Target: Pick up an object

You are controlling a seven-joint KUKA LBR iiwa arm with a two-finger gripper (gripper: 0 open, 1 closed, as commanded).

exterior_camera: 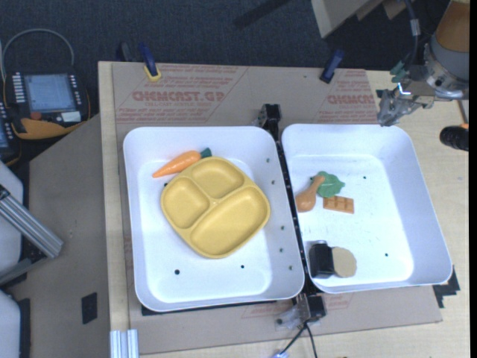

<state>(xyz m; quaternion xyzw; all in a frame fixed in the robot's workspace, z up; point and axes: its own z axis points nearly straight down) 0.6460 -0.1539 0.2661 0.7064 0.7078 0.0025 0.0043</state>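
End effector [390,112] hangs beyond right bin [417,200], well apart from drumstick [308,196].

The surface [223,88] is a brown board printed with red lettering. Two shallow white bins rest on it side by side, touching along their inner edges: the left bin [141,222] toward 9 o'clock, the right bin [406,200] toward 3 o'clock. Blue clamps [151,62] grip its far edge near 11 and 1 o'clock.
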